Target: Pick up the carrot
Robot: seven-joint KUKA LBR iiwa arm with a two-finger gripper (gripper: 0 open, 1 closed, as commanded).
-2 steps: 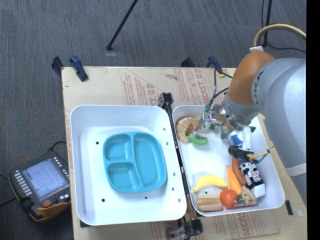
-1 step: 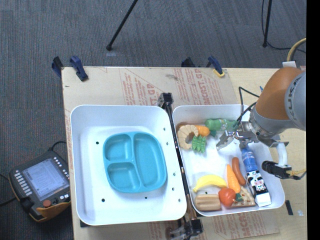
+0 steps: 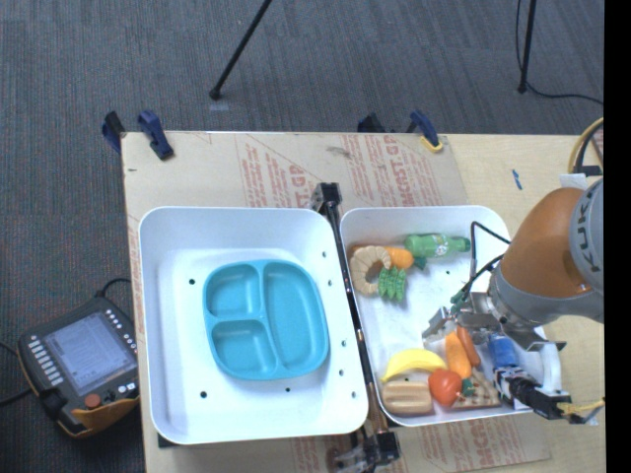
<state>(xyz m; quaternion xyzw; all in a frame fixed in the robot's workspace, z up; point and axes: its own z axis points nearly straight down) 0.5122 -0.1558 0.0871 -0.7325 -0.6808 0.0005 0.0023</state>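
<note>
Camera view: looks down at a slant on the desk (image 3: pixel 246 166), which bears two white bins side by side.
Landmark: the carrot (image 3: pixel 458 351), orange, lying in the right bin (image 3: pixel 394 215) toward its near right part.
Left of carrot: a yellow banana (image 3: pixel 412 364), with a tan bread-like piece (image 3: pixel 407 397) just below it.
Below carrot: a red tomato (image 3: pixel 444 388), touching or almost touching the carrot's lower end.
Right of carrot: a blue item (image 3: pixel 503 351), partly hidden by the arm.
Above-left of carrot: a beige ring-shaped toy (image 3: pixel 371 264), a small orange piece (image 3: pixel 399 257), a green bunch (image 3: pixel 393 283) and a green bottle (image 3: pixel 434 245), all well apart from it.
Far left of carrot: the left bin (image 3: pixel 158 264) holding a blue divided plate (image 3: pixel 264 318).
Writing: red print on the desk's cardboard cover, seen reversed and not readable with confidence.
Off the desk: a teach pendant (image 3: pixel 79 363) on the floor, blue clamps (image 3: pixel 154 134) at the desk's far edge.
End effector (image 3: pixel 455 325): right over the carrot's upper end, crowded by the tomato and banana; I cannot tell its opening or whether it grips anything.
</note>
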